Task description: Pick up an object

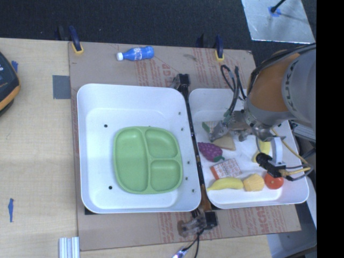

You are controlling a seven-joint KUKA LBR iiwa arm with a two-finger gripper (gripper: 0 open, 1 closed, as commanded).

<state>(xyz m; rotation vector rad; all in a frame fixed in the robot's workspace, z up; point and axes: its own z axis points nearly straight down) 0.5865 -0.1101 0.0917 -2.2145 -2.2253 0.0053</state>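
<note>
Camera view has the end effector [232,129] low in the right bin [215,198], beside a tan wedge [228,142], presumably positioning to grasp; its grip state cannot be told.

No legible text. Print on the red-and-white packet [226,169], just below-left of the gripper [232,132], is unreadable.

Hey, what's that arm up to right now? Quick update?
Gripper low in right bin, grasp unclear. Beside it: purple grapes, banana, tomato, loose. Green divided plate in left bin. Nothing blocking.
</note>
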